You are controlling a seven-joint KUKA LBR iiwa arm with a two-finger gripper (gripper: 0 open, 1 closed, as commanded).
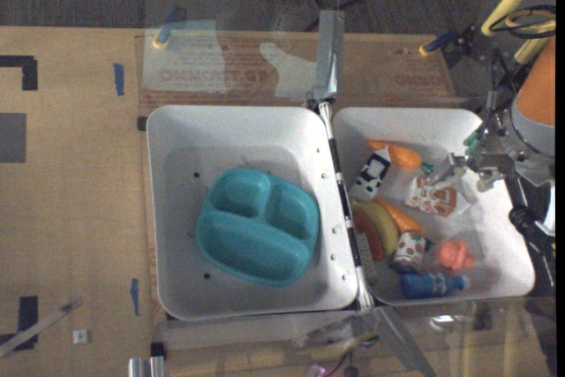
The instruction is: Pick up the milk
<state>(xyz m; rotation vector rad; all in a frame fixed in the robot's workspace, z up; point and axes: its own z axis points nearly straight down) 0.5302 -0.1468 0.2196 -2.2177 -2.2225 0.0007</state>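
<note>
Milk (372, 176) partly tucked under orange bottle (399, 156)

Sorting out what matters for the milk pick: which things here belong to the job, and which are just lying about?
Job:
milk carton, cow-patterned, right bin
claw, over the right bin

Lying about:
teal plate, left bin
banana
blue bottle
small can
</note>
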